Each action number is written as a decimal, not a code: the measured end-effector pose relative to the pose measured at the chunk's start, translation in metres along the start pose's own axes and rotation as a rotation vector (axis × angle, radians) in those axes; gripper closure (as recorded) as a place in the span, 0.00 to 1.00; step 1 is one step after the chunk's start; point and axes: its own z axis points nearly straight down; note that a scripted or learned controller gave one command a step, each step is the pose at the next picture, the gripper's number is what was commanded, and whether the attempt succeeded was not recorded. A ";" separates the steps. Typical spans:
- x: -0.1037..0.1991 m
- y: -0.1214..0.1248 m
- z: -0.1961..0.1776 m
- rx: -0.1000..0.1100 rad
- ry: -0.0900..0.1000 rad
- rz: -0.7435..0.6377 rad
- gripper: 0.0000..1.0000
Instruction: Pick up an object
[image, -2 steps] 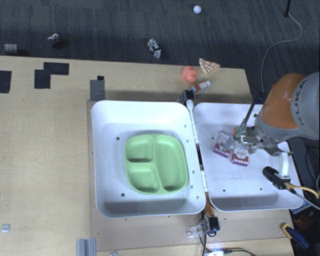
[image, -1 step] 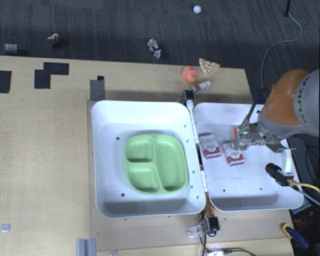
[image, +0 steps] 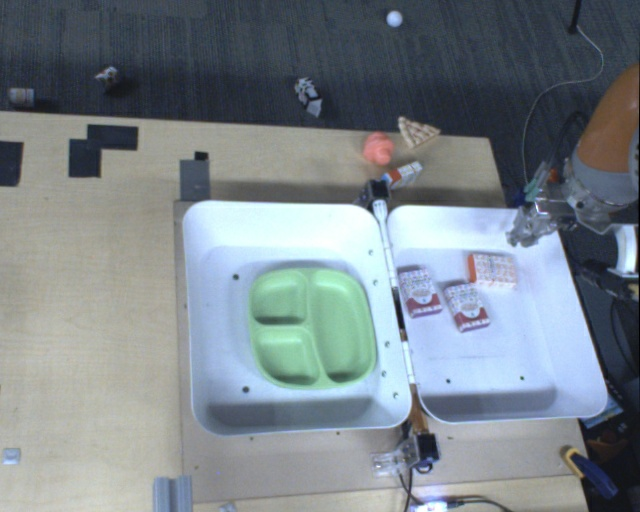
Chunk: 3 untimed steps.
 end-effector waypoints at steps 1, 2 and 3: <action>0.001 0.000 0.001 0.002 0.001 -0.001 0.00; 0.062 -0.038 0.069 -0.007 -0.003 0.000 0.00; 0.063 -0.034 0.056 -0.016 -0.003 -0.003 1.00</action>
